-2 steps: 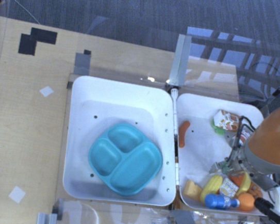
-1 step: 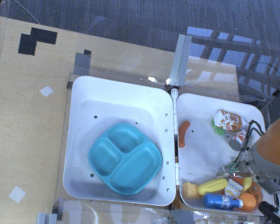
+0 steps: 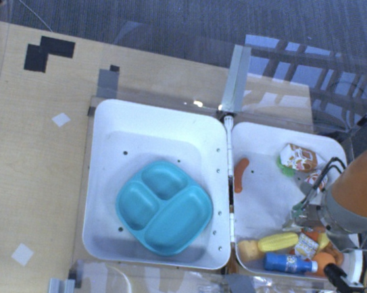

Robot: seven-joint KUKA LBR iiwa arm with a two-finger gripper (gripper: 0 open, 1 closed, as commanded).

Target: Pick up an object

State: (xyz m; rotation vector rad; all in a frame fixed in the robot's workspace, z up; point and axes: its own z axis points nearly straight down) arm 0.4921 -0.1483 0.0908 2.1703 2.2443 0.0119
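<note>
The grey arm with its orange band (image 3: pixel 362 186) reaches into the right bin (image 3: pixel 256 208), the hand (image 3: pixel 299 218) low near the front corner; whether it grips anything I cannot tell; just below it lie a yellow corn cob (image 3: pixel 277 242) and blue bottle (image 3: pixel 287 264); a red sausage (image 3: pixel 239 175) lies well left; farther left, a teal divided plate (image 3: pixel 164 206) sits in the left bin (image 3: pixel 112 166).

The grey arm (image 3: pixel 366 204) is reaching in from the right edge of the frame, its orange band showing at mid-right. The gripper (image 3: pixel 298 216) is pointing down and leftward at lower right, its dark fingertips sitting low.
</note>
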